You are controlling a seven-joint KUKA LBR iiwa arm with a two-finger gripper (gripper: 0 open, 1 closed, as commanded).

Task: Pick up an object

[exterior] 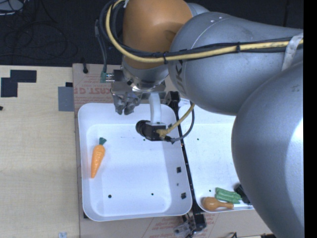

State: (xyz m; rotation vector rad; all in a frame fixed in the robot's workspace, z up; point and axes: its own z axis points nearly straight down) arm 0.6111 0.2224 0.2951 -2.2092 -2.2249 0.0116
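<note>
Camera view: arm (223, 58) bent over left bin (89, 202) — carrot (97, 157) apart.

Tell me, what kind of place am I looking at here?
Probably a robotics lab or test bench. A big grey robot arm with loose cabling reaches over two shallow white bins, and the things inside are toys: a plastic carrot in one, green and orange play food in the other.

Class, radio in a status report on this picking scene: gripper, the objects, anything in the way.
Gripper over the left bin's far edge, nothing seen in it. Carrot lying loose in the left bin. Green pod and tan piece in the right bin, beside the arm.
</note>
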